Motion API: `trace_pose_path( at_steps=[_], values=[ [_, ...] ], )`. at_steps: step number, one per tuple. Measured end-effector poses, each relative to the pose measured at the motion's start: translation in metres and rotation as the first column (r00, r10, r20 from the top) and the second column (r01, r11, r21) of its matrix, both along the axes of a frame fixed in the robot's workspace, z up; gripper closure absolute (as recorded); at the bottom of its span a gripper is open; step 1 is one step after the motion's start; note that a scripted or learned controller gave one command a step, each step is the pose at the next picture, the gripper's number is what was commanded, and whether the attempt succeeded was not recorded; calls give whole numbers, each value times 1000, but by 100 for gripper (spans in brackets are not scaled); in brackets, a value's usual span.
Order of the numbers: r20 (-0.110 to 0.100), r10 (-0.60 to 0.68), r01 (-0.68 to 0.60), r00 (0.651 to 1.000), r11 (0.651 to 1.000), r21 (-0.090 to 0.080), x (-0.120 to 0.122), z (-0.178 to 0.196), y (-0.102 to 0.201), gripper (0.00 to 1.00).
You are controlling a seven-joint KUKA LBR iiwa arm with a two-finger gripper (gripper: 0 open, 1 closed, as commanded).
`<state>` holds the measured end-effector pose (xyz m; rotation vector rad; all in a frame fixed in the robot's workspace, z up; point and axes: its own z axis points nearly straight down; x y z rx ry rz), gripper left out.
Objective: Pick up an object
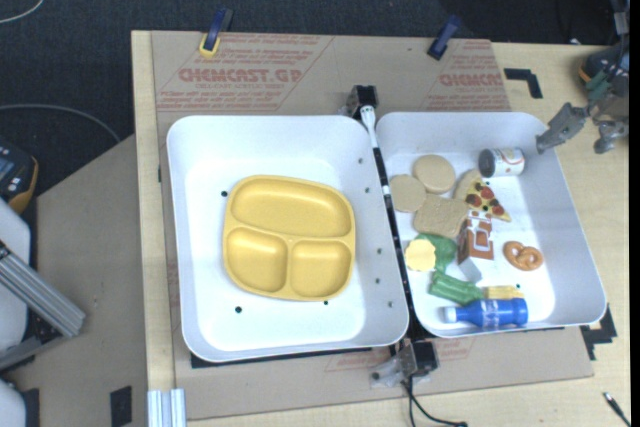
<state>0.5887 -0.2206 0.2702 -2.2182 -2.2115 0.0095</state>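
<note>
I have the gripper (562,127) hovering at the far right edge of the right bin (570,205), over its rim near the far corner; whether it is apart or together I cannot tell from up here, and nothing sits in it. The pickable things all lie in that bin: a small can (501,161) on its side just beside the gripper toward the far edge, two round biscuits (434,172) near the left wall, a pizza slice (489,200) and a pretzel (523,256) toward the middle, a green pepper (455,290) and a blue bottle (487,313) along the near edge. The left bin (200,315) carries a yellow divided plate (290,237) at its centre. I judge this the approach step, with no grasp made yet. The can looks the closest target; next I would want the arm brought in over it and lowered, squared across its short width, since it may roll on the smooth floor
</note>
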Motion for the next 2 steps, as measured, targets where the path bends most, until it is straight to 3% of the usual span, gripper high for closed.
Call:
trace_pose_path(
  at_steps=[1, 2],
  values=[
    [12, 3, -3, 1000, 1000, -3, 2, 7, 1, 0],
    [4, 3, -3, 1000, 1000, 0, -4, -55, 4, 0]
  ],
)
